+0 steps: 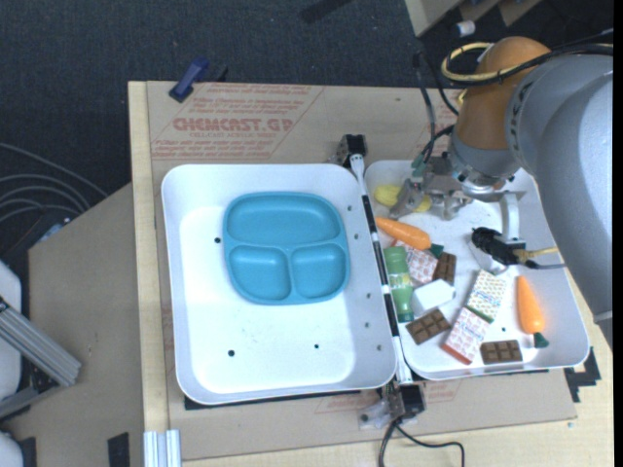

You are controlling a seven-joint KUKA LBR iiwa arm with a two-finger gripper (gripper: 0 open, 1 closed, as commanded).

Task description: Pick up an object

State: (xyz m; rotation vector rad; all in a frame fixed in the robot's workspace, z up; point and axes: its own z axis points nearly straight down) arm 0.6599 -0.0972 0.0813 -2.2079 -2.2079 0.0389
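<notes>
Covering the floor [88,27] around the rig is dark, speckled carpet, with grey cables [39,212] looped on it at far left. The tabletop [243,115] is a flat tan board printed with red lettering, and a small blue object [190,79] lies at its far left corner. 2 shallow white bins sit side by side on the board, smooth and glossy with rounded corners.

The left bin [195,348] holds 1 blue plate [285,246], a matte rounded tray moulded into 3 compartments.

The right bin [563,321] holds the things to pick, all small and toy-like:
- a yellow piece [387,195] in the far left corner
- an orange carrot [404,232] with a tapered tip, just nearer than the yellow piece
- a green tube [397,278] along the left wall
- 3 brown chocolate bars [428,326] scored into squares
- 2 pale speckled wafer packs [467,331]
- a second carrot [531,305] lying lengthwise near the right wall

The arm [574,144], smooth grey casing below an orange band [496,86], comes in from the right and bends down over the far end of the right bin. Its gripper [435,202] hangs just beside the yellow piece. Whether it is spread or pressed together cannot be told.
</notes>
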